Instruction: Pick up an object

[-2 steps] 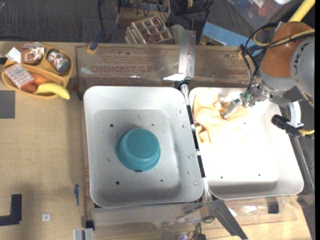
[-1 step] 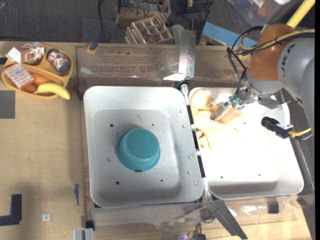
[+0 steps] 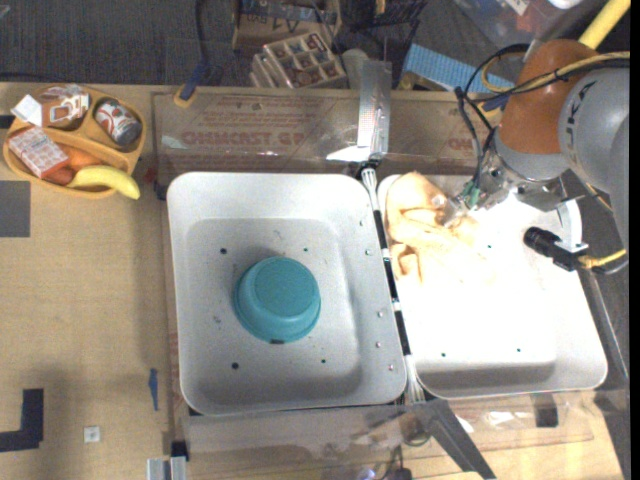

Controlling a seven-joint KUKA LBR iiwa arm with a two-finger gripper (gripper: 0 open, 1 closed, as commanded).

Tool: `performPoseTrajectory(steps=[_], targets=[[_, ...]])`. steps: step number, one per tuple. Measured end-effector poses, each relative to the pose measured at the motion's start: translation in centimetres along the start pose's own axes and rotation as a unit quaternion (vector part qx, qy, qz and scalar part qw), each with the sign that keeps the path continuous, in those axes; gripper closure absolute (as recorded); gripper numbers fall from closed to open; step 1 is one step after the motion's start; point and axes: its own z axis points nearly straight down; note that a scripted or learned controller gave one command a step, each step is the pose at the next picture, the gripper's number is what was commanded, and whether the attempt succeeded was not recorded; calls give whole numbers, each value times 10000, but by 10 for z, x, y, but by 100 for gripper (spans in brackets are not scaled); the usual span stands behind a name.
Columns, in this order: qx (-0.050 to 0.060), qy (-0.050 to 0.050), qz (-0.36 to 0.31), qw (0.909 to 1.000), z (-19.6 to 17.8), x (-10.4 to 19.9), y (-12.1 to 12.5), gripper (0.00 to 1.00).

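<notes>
The bench [image 3: 90,298] is a light wooden surface carrying two shallow white bins side by side; behind it, at the top of the frame, lie dark carpet, cables and a clutter of boxes. At the upper left of the frame sits a yellow tray [image 3: 60,158] with a banana [image 3: 108,179] and other toy food.

The left bin [image 3: 200,208] holds one teal bowl [image 3: 279,299], upside down, near the bin's centre and well apart from every wall.

The right bin [image 3: 520,368] holds a pale yellow cloth [image 3: 415,223], crumpled against the bin's upper left corner and left wall. The glare on the white floor washes out its lower edge.

The arm enters from the upper right of the frame. The tool [image 3: 470,196] hangs just beside the right edge of the cloth, at or touching its folds. Whether the tool is spread or pressed together cannot be told from this view, and nothing is visibly held in it.

Handling judgement:
- The cloth is probably the target, being nearest the tool.
- It appears soft, light and limp. It will not break, but it will sag and trail when lifted.
- Take hold on a raised fold or ridge, where the material is bunched. A flat single layer may slip out.
- The bin wall alongside limits approach from the left.
- The bowl looks rigid and smooth. Inverted, it offers only its rim, which lies against the bin floor.
</notes>
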Motion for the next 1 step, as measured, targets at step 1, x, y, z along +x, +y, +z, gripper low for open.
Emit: performPoseTrajectory(steps=[1], targets=[[-5,29,-528,9986,-86,60,31,100]])
